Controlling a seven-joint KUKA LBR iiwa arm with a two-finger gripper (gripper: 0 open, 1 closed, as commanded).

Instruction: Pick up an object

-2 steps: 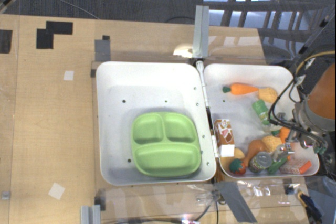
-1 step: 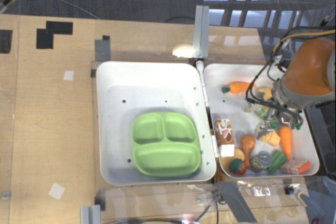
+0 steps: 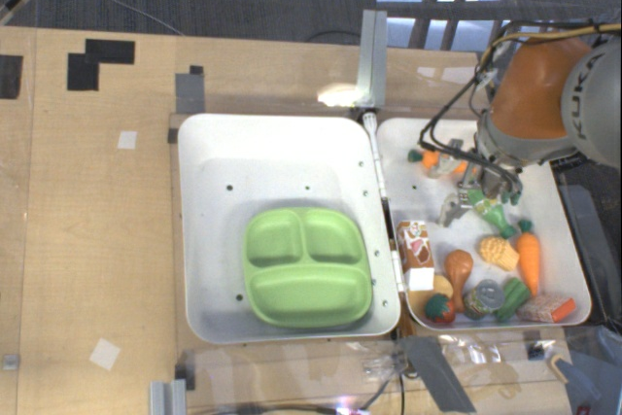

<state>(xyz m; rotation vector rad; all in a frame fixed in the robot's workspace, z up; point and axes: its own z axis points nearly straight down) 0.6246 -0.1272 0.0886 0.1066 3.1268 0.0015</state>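
The left bin [image 3: 209, 209] holds one thing, a green divided plate [image 3: 307, 265] lying flat toward its near side, well apart from the arm and not the target of this reach.

Across the divider, the right bin [image 3: 403, 146] carries toy food crowded along its near half. A small carton [image 3: 415, 246] lies against the divider wall, with a brown drumstick [image 3: 457, 265] just beside it and a red and green piece [image 3: 440, 309] at the near edge. Further right come a metal can [image 3: 483, 296], a yellow corn piece [image 3: 499, 253], a dark green vegetable [image 3: 512, 296], an orange carrot [image 3: 529, 259] and a reddish piece [image 3: 550, 308] in the near right corner.

The gripper [image 3: 468, 199] hangs over the middle of this bin, below the orange band of the arm, with something small and green [image 3: 484, 203] close at its tip. Whether its fingers are spread or closed I cannot tell, as cables and the wrist cover them, and nothing can be said to be held.

To do the pick well, the program should probably choose a piece with free space on two sides. The corn and the green piece near the tip look nearest. The descent should be straight, with the fingers astride the narrow axis, since the carrot lies touching or nearly touching the corn and could be dragged along. Lifting slowly would show whether the grasp holds.
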